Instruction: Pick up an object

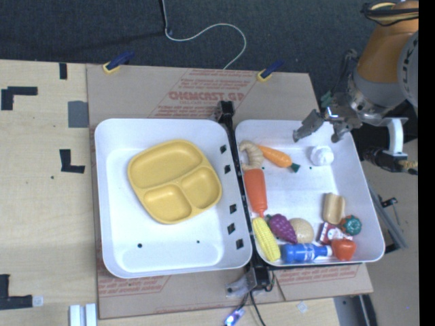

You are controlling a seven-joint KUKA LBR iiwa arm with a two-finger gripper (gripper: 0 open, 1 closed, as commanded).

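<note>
Left bin (109, 182) bears yellow divided plate (175, 180). Right bin (360, 175): toy food crowds near edge, carrot (276, 156) far left, white cap (321, 155) far right. My gripper (319, 130) hovers over far rim, 2 fingers spread, grasping nothing. I judge cap light, stiff, slippery: pinch across its sides.

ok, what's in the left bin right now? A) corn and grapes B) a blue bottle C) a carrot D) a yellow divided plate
D: the yellow divided plate lies alone in the left bin; the toy foods sit in the right bin.
</note>
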